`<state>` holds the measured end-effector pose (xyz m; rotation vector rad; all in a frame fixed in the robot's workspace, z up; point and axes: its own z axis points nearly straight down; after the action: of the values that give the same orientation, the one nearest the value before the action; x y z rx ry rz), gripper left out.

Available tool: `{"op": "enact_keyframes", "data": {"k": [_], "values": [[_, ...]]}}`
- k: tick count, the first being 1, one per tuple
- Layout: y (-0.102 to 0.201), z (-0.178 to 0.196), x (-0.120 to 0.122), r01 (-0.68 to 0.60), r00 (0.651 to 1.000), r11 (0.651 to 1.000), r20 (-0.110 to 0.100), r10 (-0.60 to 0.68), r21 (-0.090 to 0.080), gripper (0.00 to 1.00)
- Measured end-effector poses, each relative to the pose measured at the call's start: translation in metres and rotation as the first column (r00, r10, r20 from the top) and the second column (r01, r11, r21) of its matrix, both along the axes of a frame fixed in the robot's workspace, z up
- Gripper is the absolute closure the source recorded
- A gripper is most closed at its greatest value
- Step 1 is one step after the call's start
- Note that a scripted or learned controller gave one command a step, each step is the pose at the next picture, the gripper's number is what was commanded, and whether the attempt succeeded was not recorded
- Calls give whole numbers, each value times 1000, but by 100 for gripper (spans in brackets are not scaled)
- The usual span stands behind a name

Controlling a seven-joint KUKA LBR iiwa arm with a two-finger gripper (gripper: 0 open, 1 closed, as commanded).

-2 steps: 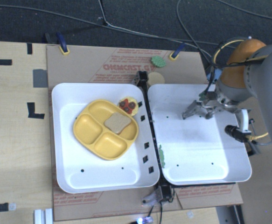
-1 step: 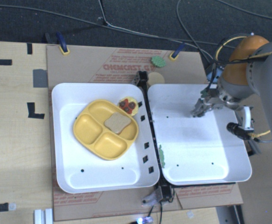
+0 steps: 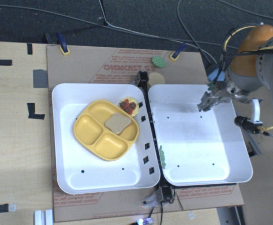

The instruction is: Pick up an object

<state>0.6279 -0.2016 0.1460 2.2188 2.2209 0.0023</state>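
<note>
1. Gripper (image 3: 205, 105) low over upper right part of right shallow white bin (image 3: 220, 172); can't tell how it's set, nothing visibly held.
2. Left shallow white bin (image 3: 66, 172) holds yellow divided plastic plate (image 3: 92, 125).
3. Tan flat bread slice (image 3: 117, 123) lies on plate's centre.
4. Small red-and-yellow toy (image 3: 129, 106) at plate's upper right edge.

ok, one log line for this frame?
gripper over right bin, nothing seen held | yellow plate in left bin | toast on plate

Bench (image 3: 14, 139) carried a cardboard sheet (image 3: 122, 64); on it sat left white bin (image 3: 66, 172), right white bin (image 3: 234, 168), green scrap (image 3: 158, 61).
</note>
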Motion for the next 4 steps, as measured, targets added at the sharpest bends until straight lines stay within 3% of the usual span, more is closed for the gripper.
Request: {"op": "enact_keyframes", "data": {"k": [2, 4], "values": [[-5, 112, 11, -1, 1000, 1000, 3, 1, -2, 100], [102, 85, -35, -4, 1000, 1000, -7, 4, 2, 100]]}}
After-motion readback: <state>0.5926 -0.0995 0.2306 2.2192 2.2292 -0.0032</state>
